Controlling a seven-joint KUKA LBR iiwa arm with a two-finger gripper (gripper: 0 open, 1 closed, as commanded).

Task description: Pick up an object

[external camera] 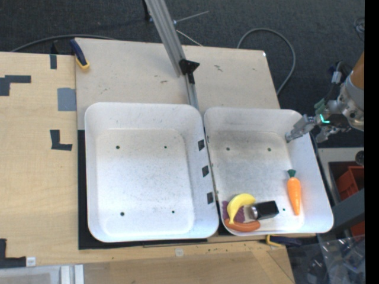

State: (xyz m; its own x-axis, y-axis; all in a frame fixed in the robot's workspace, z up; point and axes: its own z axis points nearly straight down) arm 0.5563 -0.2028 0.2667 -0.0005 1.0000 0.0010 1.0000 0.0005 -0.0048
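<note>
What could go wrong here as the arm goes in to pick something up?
The banana, the black block and the red sausage-like toy crowd the right bin's near corner, so a grab may catch two or slip. The carrot lies close to the bin wall, which could block a finger. The gripper hangs at the far rim.

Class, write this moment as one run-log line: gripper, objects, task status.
gripper: over right bin's far right corner, nothing between fingers | carrot, banana, black block: near end of right bin | pick: not yet done
</note>
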